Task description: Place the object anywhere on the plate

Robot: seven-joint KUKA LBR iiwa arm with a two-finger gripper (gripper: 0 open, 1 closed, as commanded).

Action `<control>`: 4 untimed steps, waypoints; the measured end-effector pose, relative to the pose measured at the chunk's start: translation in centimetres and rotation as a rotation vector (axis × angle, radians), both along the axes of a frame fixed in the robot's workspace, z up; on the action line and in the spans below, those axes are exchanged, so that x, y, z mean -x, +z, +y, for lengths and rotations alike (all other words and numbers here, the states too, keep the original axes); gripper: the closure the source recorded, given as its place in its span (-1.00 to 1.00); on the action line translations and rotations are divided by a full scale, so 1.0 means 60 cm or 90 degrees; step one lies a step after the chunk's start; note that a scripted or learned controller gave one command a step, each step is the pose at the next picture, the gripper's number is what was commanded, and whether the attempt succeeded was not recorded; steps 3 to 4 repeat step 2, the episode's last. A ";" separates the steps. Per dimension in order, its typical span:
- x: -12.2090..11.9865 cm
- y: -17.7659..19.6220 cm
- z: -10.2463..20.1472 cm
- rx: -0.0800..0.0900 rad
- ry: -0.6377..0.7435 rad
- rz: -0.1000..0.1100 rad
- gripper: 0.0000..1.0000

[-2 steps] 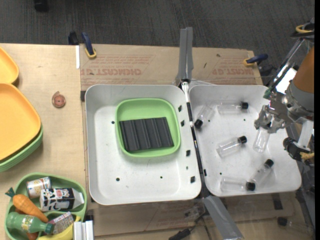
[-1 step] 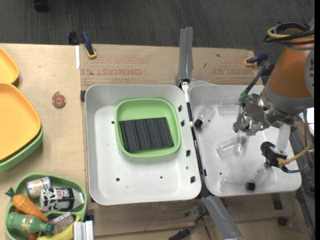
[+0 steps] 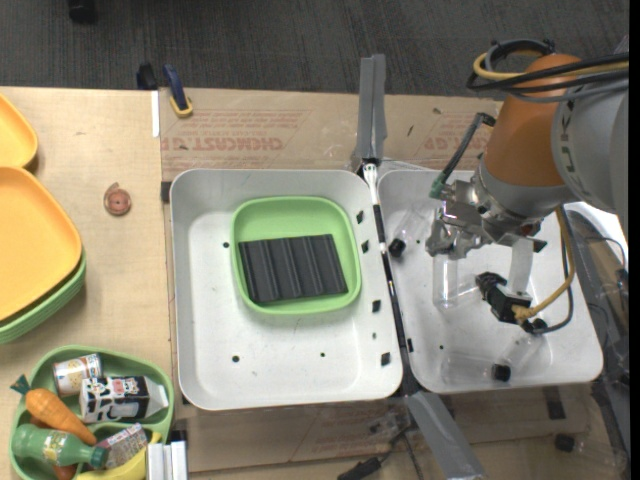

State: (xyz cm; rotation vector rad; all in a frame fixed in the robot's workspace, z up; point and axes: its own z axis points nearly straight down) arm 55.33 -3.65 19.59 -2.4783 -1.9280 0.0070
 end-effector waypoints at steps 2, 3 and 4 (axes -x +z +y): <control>-0.044 -0.010 0.173 0.001 -0.003 0.001 -1.00; -0.044 -0.010 0.173 0.001 -0.003 0.001 -1.00; -0.044 -0.010 0.173 0.001 -0.003 0.001 -1.00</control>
